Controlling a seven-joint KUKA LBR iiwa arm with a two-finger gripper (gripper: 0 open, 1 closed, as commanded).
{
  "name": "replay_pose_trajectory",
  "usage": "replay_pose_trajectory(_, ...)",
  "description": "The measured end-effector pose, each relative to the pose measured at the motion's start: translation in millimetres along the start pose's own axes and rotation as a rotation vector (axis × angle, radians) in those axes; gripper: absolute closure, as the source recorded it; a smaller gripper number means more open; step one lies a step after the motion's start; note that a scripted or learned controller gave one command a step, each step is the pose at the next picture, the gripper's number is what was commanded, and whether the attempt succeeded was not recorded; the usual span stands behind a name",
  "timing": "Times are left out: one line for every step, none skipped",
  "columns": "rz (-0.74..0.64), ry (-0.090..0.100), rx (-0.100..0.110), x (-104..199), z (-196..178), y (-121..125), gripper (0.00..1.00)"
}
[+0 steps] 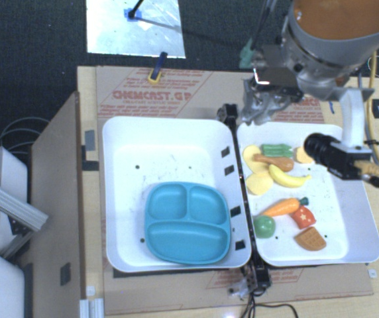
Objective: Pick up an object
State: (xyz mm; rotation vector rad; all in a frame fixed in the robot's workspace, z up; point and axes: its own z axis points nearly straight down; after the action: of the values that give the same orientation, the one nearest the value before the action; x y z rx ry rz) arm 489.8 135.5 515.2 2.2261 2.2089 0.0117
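At centre left I see the blue plate [188, 222] lying in the left bin [120, 138], nothing there worth reaching for. Moving right, the right bin [358, 224] holds my candidates: a banana [287, 176], a carrot [282, 208], a green ball [264, 226] and a brown biscuit [311, 240]. The gripper [264, 108] hangs at upper right over that bin's far rim, carrying nothing; I cannot tell how its jaws stand. I'd judge the biscuit easiest, since it lies apart from the cluster.
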Motion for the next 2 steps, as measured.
replay_pose_trajectory(-0.011,0.000,0.006,6.4,3.7,-0.6,0.00)
replay_pose_trajectory(-0.015,-0.006,0.023,76.6,195.5,8.8,0.00)
